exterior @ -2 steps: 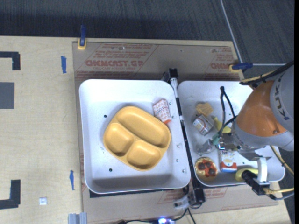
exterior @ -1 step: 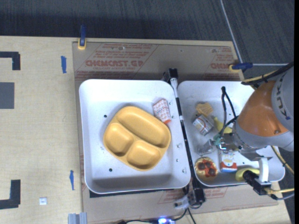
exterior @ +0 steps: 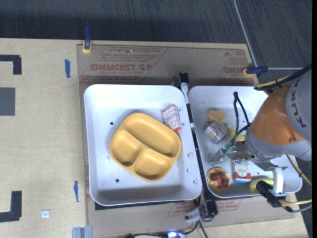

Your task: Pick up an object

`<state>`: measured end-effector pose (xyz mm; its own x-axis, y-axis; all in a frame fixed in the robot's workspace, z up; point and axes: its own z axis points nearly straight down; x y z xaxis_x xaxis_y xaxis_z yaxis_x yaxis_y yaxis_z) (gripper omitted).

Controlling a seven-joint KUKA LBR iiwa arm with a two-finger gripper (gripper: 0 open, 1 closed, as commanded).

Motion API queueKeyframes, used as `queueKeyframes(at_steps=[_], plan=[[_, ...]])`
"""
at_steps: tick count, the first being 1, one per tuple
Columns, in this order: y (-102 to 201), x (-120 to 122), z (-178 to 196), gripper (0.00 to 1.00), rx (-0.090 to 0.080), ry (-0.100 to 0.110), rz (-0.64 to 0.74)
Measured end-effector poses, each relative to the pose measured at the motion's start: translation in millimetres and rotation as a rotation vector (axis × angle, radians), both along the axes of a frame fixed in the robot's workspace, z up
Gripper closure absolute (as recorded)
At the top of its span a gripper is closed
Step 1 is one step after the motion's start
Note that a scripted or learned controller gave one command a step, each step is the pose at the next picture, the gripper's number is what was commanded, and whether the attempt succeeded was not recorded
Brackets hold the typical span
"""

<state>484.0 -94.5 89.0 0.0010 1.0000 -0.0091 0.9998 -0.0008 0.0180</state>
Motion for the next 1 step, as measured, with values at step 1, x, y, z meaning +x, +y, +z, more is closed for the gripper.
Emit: queueKeyframes(at_steps=[1], plan=[[-0.1, -0.1, -0.1, 0.0, 0.0, 0.0, 0.0]])
